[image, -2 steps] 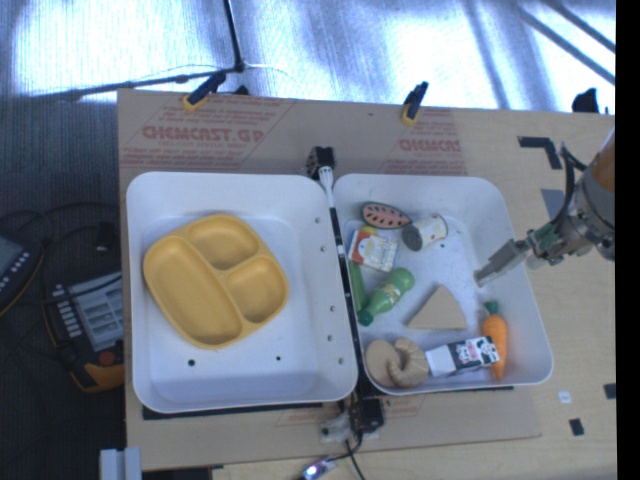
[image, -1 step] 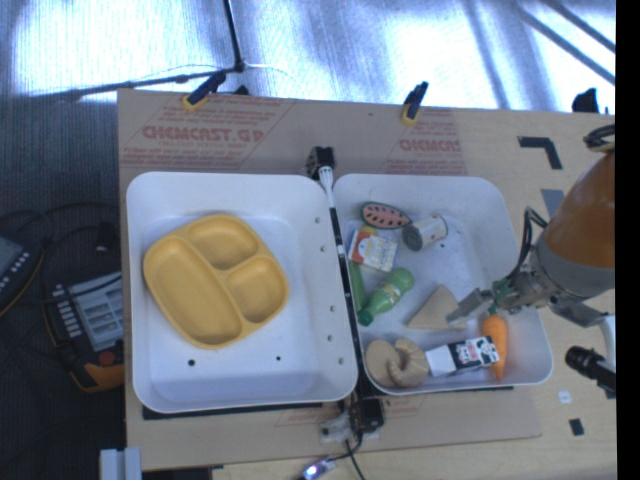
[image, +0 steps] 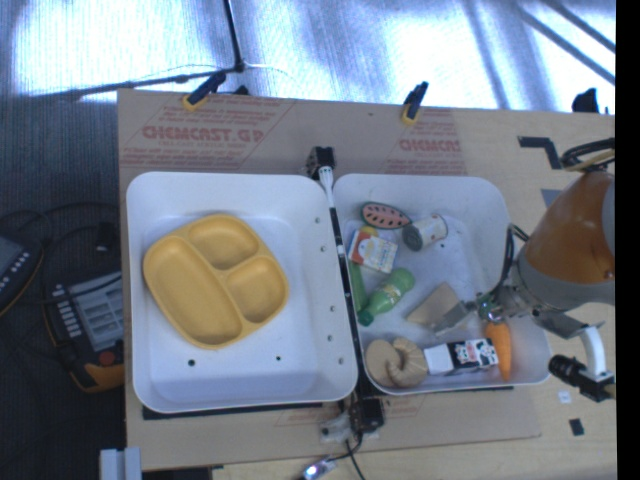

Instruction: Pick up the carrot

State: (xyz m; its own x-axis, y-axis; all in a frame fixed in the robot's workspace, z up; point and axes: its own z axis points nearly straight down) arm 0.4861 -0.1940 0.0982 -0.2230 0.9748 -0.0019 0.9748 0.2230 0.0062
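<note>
The small orange toy carrot [image: 501, 351] lies upright against the right-hand shallow white bin's [image: 470, 190] wall at about four o'clock, touching a black-and-white milk carton [image: 460, 356]. The two-finger gripper [image: 489, 308] hangs just above its top, presumably lining up a grasp; its opening cannot be told.

Two bins are set side by side on the worktop [image: 200, 133]. A divided plate [image: 215, 278] is held in the left bin [image: 160, 368]. The carrot [image: 501, 350] is located at the right bin's [image: 480, 203] near right edge, just beside a carton [image: 462, 356].
</note>
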